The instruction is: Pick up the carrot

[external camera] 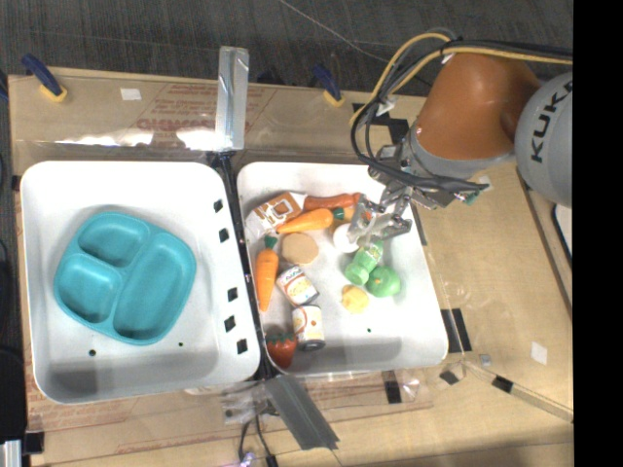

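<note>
**Crowded Bin, Several Carrots**

Nearest, a small can (310, 326) stands by a carrot (266, 277) along the right bin's (428, 309) left wall. Farther back another carrot (305, 222) lies near the gripper (375, 224), whose jaw state I cannot tell. Tight neighbours risk a mistaken grab.

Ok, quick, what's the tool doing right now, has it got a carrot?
Tool: low in the right bin, among the toy food; open or shut cannot be told. No carrot seen in it; one carrot lies just to its left.

Brown bench (492, 290) bears two white bins (39, 290) (414, 305) side by side.
</note>
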Robot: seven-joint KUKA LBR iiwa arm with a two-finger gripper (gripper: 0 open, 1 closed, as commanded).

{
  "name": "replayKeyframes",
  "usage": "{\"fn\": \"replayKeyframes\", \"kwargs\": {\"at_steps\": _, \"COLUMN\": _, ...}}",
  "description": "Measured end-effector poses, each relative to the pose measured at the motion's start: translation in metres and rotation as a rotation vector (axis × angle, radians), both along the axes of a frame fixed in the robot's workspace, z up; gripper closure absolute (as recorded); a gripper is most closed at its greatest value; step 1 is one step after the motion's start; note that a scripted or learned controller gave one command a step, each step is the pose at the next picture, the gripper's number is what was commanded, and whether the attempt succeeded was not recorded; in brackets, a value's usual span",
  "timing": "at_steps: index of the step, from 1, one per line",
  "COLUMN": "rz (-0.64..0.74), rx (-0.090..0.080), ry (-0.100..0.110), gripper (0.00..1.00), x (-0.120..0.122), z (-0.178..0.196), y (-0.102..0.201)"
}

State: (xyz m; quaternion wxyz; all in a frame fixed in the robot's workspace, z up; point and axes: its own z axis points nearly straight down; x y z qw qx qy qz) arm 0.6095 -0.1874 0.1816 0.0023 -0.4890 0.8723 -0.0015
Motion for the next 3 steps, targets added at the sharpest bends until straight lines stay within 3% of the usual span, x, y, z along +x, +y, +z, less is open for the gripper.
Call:
{"fn": "replayKeyframes", "kwargs": {"at_steps": 1, "rz": 0.321, "rx": 0.002, "ry": 0.005, "gripper": 1.0, "x": 0.029, "z": -0.033, "y": -0.016}}
{"fn": "replayKeyframes", "kwargs": {"at_steps": 2, "rz": 0.778, "rx": 0.0, "ry": 0.003, "gripper": 1.0, "x": 0.047, "z": -0.04, "y": -0.02}}
{"fn": "replayKeyframes", "kwargs": {"at_steps": 3, "rz": 0.971, "rx": 0.0, "ry": 0.006, "gripper": 1.0, "x": 0.047, "z": -0.045, "y": -0.014}}
